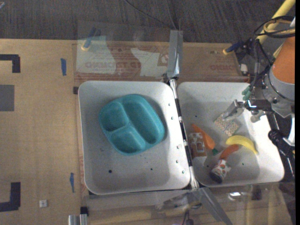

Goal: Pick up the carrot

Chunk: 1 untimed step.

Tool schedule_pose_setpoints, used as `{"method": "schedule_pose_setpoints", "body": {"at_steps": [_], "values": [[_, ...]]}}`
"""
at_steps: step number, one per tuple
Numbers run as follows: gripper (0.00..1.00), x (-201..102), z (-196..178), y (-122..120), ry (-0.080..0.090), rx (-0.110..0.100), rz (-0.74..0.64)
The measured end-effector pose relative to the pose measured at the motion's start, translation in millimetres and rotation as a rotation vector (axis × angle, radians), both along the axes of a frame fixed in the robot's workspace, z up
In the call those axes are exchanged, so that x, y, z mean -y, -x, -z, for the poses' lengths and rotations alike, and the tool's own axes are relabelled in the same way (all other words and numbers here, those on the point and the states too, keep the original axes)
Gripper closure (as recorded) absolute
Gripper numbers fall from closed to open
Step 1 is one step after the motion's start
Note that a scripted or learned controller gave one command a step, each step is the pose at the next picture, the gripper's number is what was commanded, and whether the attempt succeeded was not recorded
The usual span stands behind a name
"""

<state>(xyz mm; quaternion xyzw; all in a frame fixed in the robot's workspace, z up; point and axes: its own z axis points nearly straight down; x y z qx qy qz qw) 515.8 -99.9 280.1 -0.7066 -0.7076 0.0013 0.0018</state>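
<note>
The carrot [203, 134] is a slim orange piece with a green end. It lies at a slant near the left wall of the right bin [206, 93], beside a small printed box [197, 144]. My gripper [244, 113] hangs over the right part of that bin, above and to the right of the carrot and well apart from it. It is open, with nothing between its fingers. One grey finger [232, 110] points down-left towards a patterned packet [226, 124].
A yellow banana [243, 143], a second orange piece [229, 150] and a small can [219, 169] lie in the right bin's front half. A teal divided plate [131, 123] sits in the left bin [89, 139]. Cables hang by the arm [284, 69] at the right.
</note>
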Motion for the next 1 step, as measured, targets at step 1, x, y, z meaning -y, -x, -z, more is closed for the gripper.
{"method": "schedule_pose_setpoints", "body": {"at_steps": [1], "values": [[0.00,-2.5,136.4,-5.7,0.000,0.000,-0.037]]}}
